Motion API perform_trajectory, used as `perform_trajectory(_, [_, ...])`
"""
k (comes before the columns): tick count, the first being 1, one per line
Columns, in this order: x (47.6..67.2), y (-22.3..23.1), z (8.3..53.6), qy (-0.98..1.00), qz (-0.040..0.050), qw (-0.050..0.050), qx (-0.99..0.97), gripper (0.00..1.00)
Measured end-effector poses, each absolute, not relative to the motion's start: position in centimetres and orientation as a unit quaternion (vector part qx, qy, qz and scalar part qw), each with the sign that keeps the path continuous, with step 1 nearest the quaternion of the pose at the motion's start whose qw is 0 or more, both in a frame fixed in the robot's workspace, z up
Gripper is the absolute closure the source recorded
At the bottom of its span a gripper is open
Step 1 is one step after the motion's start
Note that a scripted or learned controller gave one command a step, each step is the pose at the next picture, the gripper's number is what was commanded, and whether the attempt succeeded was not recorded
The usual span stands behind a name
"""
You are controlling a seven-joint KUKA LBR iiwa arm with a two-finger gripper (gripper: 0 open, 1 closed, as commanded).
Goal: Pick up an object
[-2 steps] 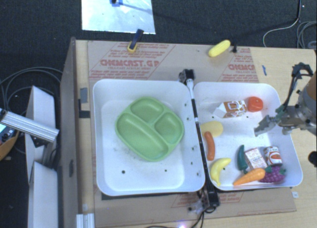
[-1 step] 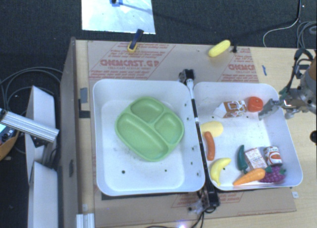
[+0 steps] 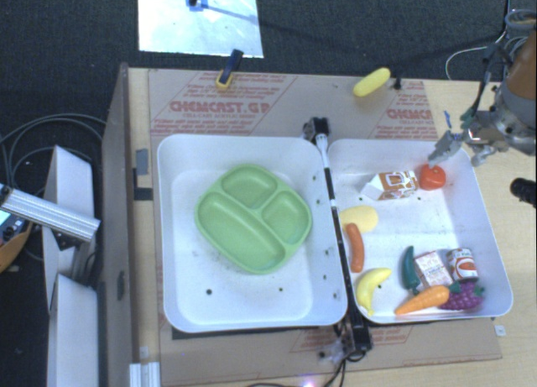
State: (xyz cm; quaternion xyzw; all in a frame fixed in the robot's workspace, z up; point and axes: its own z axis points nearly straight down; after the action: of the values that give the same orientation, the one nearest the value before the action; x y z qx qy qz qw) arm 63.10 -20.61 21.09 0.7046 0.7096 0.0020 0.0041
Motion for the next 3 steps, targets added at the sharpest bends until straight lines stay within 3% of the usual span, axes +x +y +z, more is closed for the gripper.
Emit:
perform_trajectory(1, [65.1, -20.6, 17.0, 0.709, 0.0008, 0.002, 0.705, 0.00])
perform_trajectory(3, [64.9, -20.6, 12.7, 0.708, 0.0004, 0.002, 0.706, 0.00])
